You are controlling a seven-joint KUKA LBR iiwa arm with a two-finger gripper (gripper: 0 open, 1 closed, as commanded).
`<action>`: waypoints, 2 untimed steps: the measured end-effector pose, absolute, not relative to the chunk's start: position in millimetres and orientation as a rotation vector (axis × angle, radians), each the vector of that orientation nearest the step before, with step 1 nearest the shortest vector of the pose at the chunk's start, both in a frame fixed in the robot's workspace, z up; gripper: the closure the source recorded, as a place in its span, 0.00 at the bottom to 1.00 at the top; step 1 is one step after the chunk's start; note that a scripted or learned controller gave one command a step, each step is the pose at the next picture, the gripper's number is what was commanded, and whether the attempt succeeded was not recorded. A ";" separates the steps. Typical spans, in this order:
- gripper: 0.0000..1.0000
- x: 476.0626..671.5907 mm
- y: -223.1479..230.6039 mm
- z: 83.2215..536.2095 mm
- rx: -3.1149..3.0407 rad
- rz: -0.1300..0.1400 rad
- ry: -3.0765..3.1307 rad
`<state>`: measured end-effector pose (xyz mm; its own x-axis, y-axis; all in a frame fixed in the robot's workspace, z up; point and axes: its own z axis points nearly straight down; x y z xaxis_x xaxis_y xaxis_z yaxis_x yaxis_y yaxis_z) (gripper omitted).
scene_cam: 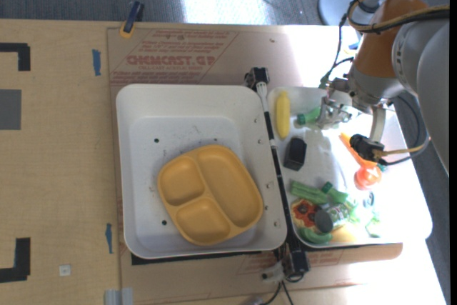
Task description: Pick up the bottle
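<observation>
In the right bin point(325, 243), a green, bottle-like object point(320, 192) lies on its side near the front end, beside a dark round cap point(325, 219) among colourful pieces. My gripper point(330, 113) hangs over the far end of that bin, pointing down and to the left. A small green piece point(308, 118) shows right at its tip, touching or just beside it. I cannot tell whether that piece is held. The arm's orange band point(385, 25) rises to the upper right.
The left bin point(136, 153) holds a yellow divided plate point(209, 193). The right bin also holds a yellow oblong object point(283, 114), a black block point(295, 152) and orange pieces point(363, 153) by its right wall. Cables loop beside the arm.
</observation>
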<state>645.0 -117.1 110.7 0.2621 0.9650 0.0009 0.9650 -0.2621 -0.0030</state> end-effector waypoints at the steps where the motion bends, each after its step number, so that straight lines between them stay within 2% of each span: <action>1: 0.00 647.2 -116.4 111.7 -2.498 -0.009 -1.911; 2: 0.00 625.2 -104.2 89.8 -2.652 -0.012 -1.699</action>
